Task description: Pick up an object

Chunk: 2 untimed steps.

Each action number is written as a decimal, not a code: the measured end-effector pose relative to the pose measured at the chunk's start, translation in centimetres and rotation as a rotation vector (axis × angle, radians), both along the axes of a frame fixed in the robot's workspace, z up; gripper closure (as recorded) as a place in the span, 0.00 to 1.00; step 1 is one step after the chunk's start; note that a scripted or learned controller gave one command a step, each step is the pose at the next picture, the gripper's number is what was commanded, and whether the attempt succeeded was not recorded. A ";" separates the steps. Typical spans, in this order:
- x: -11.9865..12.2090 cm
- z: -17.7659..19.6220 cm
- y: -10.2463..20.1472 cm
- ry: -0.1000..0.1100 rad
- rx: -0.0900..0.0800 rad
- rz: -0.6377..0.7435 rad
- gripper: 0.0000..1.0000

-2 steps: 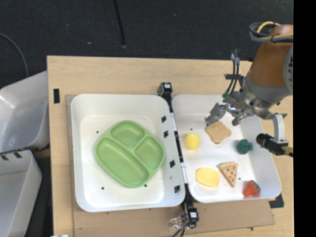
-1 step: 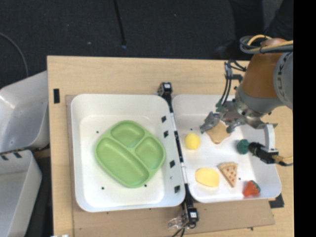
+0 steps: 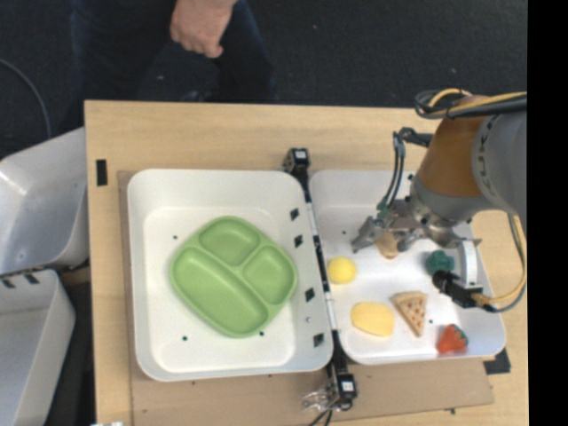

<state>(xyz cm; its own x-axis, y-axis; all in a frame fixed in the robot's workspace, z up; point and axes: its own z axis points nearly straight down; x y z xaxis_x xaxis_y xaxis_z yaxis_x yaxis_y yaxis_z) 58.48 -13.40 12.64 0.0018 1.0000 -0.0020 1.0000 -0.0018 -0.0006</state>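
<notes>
The gripper (image 3: 388, 238) is low inside the right bin (image 3: 355, 189), in its upper half, with the grey arm and its orange band (image 3: 448, 162) coming in from the right. Between the fingers (image 3: 366, 236) there is a small tan object (image 3: 388, 245), perhaps a toy food piece. It sits just at the tips, but whether the fingers are clenched on it or only stand around it, I cannot tell.

To do this step well, I think the fingers should come down on both sides of the tan object, close fully, and only then lift straight up. A slow lift is safer, because the piece is small and may slip out. The yellow ball (image 3: 342, 270) lies near, down and to the left, so the fingers should not sweep toward it.

The tan object is too small and too much covered to give a sure long axis; it looks a little taller than wide, so it seems to stand roughly upright.

The other things in the right bin are well apart from the gripper: a yellow lump (image 3: 373, 319), a pizza slice (image 3: 412, 311) pointing its tip down, a red strawberry (image 3: 452, 339) and a dark green piece (image 3: 438, 261) near the wrist. The left bin (image 3: 142, 238) holds a green divided plate (image 3: 233, 275). Both bins rest on the table (image 3: 177, 136).
</notes>
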 end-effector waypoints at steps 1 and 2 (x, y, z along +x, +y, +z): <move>0.1 1.3 -0.1 -0.004 0.000 -0.004 1.00; 0.9 6.5 0.6 -0.007 0.000 0.004 1.00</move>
